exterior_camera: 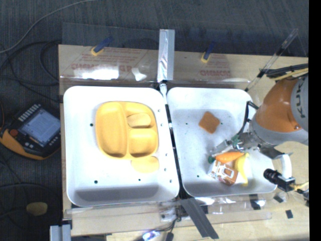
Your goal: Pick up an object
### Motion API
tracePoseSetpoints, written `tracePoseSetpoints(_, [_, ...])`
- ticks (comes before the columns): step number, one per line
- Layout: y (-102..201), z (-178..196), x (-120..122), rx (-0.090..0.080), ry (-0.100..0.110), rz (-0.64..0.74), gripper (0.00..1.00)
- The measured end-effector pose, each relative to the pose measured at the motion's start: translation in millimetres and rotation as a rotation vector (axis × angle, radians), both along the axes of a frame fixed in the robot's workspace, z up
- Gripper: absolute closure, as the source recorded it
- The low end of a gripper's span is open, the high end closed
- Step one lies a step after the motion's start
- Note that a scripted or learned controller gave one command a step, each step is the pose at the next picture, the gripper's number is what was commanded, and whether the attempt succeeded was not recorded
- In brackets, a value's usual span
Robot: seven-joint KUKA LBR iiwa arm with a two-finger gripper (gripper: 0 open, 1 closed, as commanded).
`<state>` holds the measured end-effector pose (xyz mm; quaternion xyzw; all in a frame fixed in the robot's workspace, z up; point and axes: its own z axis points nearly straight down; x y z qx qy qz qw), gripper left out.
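Note:
In the right bin (195,102), a brown square piece (209,122) lies near the middle. An orange carrot (228,156) lies at the front right, on a small pile with a white and red packet (224,172) and a yellow item (244,167). My gripper (232,144) reaches in from the right and hangs low just above the carrot's back edge. I cannot tell if it touches the carrot. The arm's orange band (282,109) sits over the bin's right rim.
The left bin (80,185) holds a yellow compartment tray (113,129) with a tan piece (139,120) in it. A pale yellow oval (145,163) lies just in front of the tray. A divider (170,134) separates the bins.

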<state>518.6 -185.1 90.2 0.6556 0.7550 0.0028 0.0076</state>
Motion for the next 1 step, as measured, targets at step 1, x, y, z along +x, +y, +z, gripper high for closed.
tracePoseSetpoints(1, [-14.1, 45.7, -34.8, 0.009, 0.016, -0.242, 0.0])
